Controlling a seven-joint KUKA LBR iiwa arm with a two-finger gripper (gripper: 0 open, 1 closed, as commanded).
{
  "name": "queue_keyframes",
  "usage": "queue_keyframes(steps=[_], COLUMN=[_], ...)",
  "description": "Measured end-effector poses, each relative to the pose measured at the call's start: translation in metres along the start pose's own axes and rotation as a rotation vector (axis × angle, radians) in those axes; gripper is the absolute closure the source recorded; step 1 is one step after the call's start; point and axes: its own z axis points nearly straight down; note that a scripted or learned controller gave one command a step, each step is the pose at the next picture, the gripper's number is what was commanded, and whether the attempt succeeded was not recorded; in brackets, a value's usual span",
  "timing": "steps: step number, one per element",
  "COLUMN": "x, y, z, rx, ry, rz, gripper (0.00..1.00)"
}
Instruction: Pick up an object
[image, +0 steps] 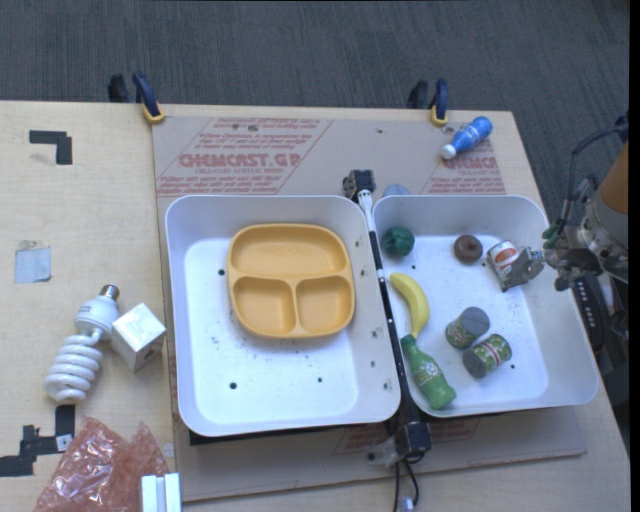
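Observation:
The right bin (560, 385) holds several small objects. A red and white can (503, 257) lies near its right wall, with a brown donut (467, 248) to its left and a dark green ball (399, 240) at the far left corner. A yellow banana (412, 302) and a green bottle (428, 373) lie along the left wall. A grey can (467, 327) and a green and red can (488, 354) sit in the middle. My gripper (528, 268) reaches in over the right rim and is right against the red and white can.
The left bin (200, 400) holds a yellow divided tray (291, 279). A blue and white bottle (467, 138) lies on the board behind the right bin. A light bulb (80, 345), a white cube (138, 334) and a reddish bag (95, 468) lie left of the bins.

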Motion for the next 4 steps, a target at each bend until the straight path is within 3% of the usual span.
queue_keyframes(steps=[1, 2, 3, 4], x=[0.018, 0.025, 0.020, 0.032], y=[0.030, 0.096, -0.016, 0.074], z=[0.111, 0.119, 0.113, 0.089], rx=[0.001, 0.043, 0.000, -0.001], ry=[0.001, 0.018, 0.001, 0.000], rz=[0.000, 0.002, 0.002, -0.001], gripper=[0.00, 0.00, 0.00, 0.00])
